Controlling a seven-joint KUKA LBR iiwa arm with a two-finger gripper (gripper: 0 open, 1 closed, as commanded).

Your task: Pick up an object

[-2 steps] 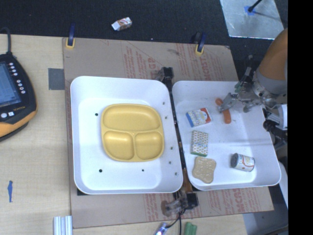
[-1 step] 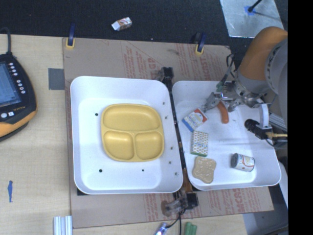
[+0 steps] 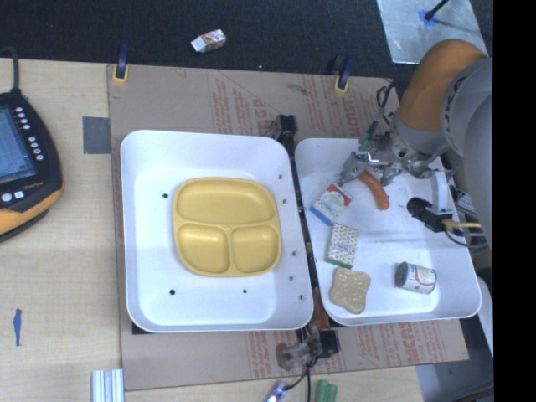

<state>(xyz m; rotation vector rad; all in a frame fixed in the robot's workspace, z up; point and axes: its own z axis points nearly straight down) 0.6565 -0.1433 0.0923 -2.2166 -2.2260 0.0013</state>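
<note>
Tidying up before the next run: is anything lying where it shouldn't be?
Yes: a small crumpled wrapper lies on the dark floor beyond the bench, away from both bins. The yellow divided tray sits squarely in the left bin.

Wooden bench [image 3: 59, 291] bears cardboard sheet [image 3: 209, 90], two white bins [image 3: 142, 224], pendant [image 3: 21, 170]

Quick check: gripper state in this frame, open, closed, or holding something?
Gripper: open, fingers spread, low in the right bin beside the orange carrot; nothing between the fingers.
</note>
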